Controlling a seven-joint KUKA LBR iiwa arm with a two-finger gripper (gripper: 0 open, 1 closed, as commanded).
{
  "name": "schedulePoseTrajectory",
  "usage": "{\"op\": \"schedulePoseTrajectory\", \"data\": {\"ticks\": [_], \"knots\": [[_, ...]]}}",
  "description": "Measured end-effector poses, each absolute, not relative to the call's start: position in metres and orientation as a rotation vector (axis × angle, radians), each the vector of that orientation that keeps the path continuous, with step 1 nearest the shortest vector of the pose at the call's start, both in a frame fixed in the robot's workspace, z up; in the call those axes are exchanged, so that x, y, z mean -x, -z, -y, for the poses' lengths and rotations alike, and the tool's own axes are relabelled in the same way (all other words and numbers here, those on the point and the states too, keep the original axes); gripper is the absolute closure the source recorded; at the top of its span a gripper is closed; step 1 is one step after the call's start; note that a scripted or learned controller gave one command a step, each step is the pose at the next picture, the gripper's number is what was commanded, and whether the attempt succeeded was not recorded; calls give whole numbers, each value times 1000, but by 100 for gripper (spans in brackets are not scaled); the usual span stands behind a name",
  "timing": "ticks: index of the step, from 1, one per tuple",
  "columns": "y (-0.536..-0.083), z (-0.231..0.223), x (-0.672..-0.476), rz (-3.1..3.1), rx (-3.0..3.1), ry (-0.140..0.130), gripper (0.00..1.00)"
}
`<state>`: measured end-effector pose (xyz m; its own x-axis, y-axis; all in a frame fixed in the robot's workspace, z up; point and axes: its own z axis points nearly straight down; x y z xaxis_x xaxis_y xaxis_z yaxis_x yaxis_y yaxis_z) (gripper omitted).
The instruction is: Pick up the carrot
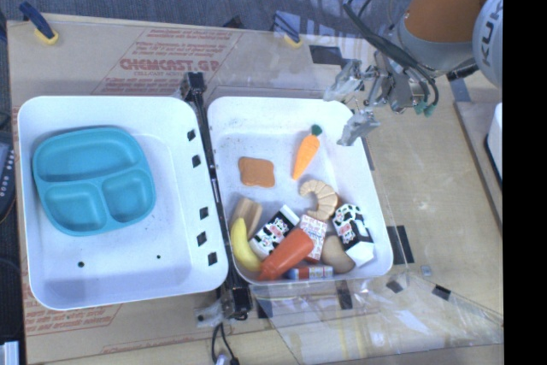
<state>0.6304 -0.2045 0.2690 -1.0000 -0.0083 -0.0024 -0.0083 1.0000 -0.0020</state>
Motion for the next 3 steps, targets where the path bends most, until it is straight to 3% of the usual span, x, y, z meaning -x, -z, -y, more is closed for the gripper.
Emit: {"op": "schedulePoseTrajectory", "data": {"ticks": [1,2,3], "knots": [[-114,176,-609,-3129,341,-6,0],[-130,175,-614,-3116,354,3,100],[-217,127,-645,-3128,-159,1,100]]}}
